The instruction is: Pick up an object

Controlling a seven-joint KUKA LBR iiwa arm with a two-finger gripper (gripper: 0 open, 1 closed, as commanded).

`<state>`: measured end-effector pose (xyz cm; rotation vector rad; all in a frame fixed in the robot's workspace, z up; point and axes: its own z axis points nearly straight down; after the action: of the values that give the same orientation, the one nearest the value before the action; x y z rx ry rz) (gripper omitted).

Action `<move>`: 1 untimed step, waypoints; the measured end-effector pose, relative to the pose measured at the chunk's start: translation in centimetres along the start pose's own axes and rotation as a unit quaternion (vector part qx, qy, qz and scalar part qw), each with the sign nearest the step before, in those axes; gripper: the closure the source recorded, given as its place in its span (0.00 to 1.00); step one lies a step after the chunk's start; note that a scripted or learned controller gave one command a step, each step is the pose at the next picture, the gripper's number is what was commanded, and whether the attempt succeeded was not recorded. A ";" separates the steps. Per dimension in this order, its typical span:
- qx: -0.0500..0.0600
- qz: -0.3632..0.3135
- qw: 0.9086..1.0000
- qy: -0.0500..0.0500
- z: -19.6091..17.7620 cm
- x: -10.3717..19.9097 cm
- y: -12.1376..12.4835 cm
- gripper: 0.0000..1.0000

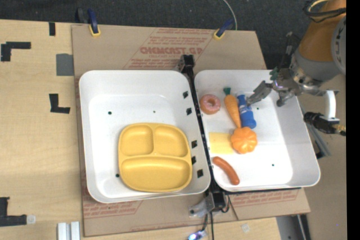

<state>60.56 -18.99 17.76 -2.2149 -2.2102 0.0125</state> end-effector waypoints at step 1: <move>-0.005 -0.002 1.000 -0.001 -0.6 0.0 0.3 0.00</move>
<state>60.84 -18.94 18.38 -2.2173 -2.2202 0.0037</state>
